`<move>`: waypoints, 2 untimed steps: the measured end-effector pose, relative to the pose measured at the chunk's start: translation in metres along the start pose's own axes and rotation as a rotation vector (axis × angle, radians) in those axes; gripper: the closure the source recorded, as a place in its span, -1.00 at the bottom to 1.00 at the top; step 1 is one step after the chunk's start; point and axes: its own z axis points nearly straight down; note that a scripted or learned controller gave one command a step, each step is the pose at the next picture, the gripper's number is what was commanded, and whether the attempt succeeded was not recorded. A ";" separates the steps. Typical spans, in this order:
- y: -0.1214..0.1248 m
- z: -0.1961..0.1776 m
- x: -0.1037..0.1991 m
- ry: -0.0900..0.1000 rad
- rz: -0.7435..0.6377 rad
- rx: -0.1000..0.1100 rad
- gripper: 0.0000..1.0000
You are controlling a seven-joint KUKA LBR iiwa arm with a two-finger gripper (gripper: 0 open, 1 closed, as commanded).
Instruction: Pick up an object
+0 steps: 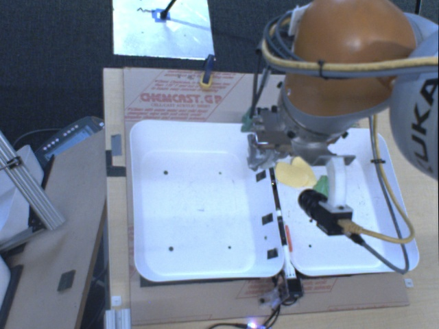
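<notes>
- Over the right bin [384, 252], the grey arm [418, 115] with its glossy orange dome hangs low; its metal gripper [264, 149] sits at the divider, and whether it is wide or narrow I cannot tell.
- Pale yellow rounded object [295, 175] lies in that bin, just beside the gripper.
- Left bin [192, 204]: smooth white plastic, shallow.

Two bins sit side by side on the worktop [116, 184], the left bin [192, 204] touching the right bin [357, 252]. The arm [343, 53] hangs over the right bin's rear left corner, and a flat object [296, 173] lies in that bin just beside the shared edge.
</notes>
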 end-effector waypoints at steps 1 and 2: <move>-0.002 0.059 -0.103 -0.007 0.017 0.014 1.00; 0.015 -0.043 -0.029 -0.002 0.002 -0.001 1.00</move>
